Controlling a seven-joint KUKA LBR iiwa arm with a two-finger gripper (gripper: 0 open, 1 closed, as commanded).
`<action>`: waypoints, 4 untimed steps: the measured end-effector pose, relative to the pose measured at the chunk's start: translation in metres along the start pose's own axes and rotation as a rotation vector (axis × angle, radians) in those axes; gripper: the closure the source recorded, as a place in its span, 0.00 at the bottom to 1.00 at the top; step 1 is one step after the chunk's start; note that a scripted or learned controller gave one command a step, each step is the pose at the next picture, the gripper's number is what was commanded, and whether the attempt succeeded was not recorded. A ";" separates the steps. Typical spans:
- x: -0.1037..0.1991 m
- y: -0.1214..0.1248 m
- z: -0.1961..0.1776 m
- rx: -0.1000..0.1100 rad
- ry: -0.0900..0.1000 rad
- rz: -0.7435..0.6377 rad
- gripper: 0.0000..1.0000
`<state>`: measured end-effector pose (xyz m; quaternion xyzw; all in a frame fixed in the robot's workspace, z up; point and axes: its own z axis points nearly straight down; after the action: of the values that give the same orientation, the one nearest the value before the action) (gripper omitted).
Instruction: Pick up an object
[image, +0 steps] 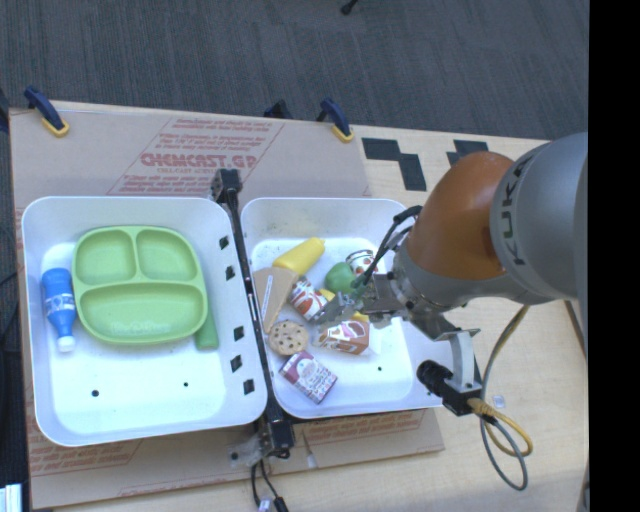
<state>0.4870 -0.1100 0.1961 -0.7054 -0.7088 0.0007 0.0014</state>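
1. One hand (352, 300) low in the right bin (395, 388) among the toys — its grip cannot be told
2. Just beside it — green ball (339, 277), small can (307, 299), cookie (288, 337)
3. Left bin (130, 405): green tray (140, 285), blue bottle (58, 303)

Pale green three-compartment plastic plate (140, 286) and blue plastic bottle (57, 304) in the left white bin (40, 400); tan cardboard worktop (320, 165) has red lettering.

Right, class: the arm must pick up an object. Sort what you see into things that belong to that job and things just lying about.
Part of the job:
tool
pile of small toy foods in the right white bin

Lying about:
green divided plastic plate
blue plastic bottle
brown cardboard sheet
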 end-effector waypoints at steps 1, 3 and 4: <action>-0.033 0.044 0.104 -0.002 -0.001 -0.001 0.00; -0.019 -0.004 -0.038 -0.003 -0.001 0.000 1.00; -0.018 -0.004 -0.038 -0.002 -0.001 0.000 0.00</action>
<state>0.4829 -0.1284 0.2340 -0.7054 -0.7089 0.0003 0.0006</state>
